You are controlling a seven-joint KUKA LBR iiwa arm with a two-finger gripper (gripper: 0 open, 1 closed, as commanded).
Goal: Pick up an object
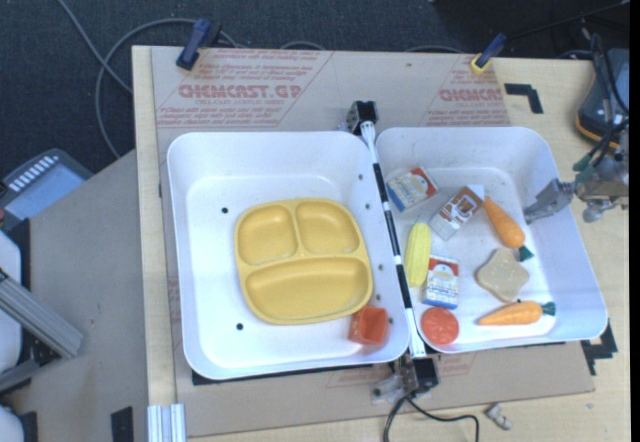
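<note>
At the right bin's outer rim: the gripper [545, 200] hung just over the wall of the right bin [570, 260], with nothing seen in its grasp.
Gripper state: too small and side-on to tell whether it was spread or pressed together.
Nearest thing: an orange carrot [503, 223] lay just inside the bin, near the gripper but apart from it.
Beyond that: a slice of bread [502, 275] and a second carrot [515, 312] lay toward the near edge; two small cartons [458, 210] [410, 188] lay toward the far edge.
By the divider: a yellow corn cob [418, 253], a juice box [442, 282] and a red tomato [439, 326].
Left bin [200, 230]: held a yellow divided plate [302, 258] and a reddish piece [369, 326] beside it.
Surface: both bins sat side by side, touching.
Done: by my reading, only the approach to the right bin.
Left: choosing a thing, descending, closing on it and lifting; every object rested in a bin.
</note>
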